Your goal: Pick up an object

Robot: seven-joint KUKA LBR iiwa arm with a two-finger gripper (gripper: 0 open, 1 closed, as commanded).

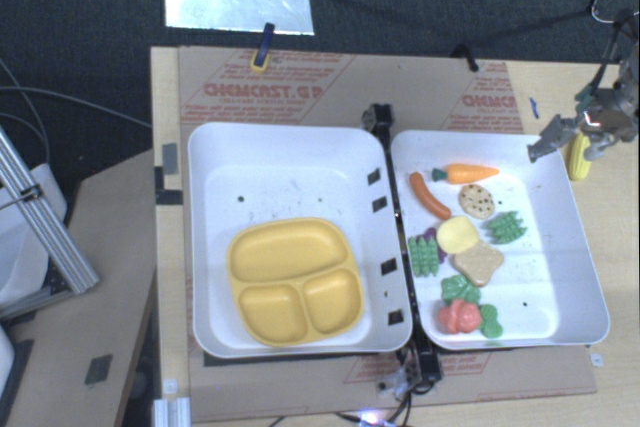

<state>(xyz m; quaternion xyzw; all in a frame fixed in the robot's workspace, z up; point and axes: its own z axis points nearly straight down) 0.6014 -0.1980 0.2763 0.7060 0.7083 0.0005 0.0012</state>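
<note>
Toy food: piled in right bin [570,245]; judged light, stiff, slippery.
Strawberry [460,316]: nearest the camera.
Bread slice [478,264]: mid-pile, flat, awkward.
Carrot [470,173]: far end, best pinched across middle.
Gripper [585,137]: over far right rim; grip state unreadable.

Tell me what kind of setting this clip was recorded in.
Probably a robotics lab bench set up for picking trials: two white bins side by side on a board, toy food such as a carrot, and the gripper at the right bin's edge.

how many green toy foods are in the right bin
4: one right of the cookie, one at the left wall, two near the red piece.
</note>
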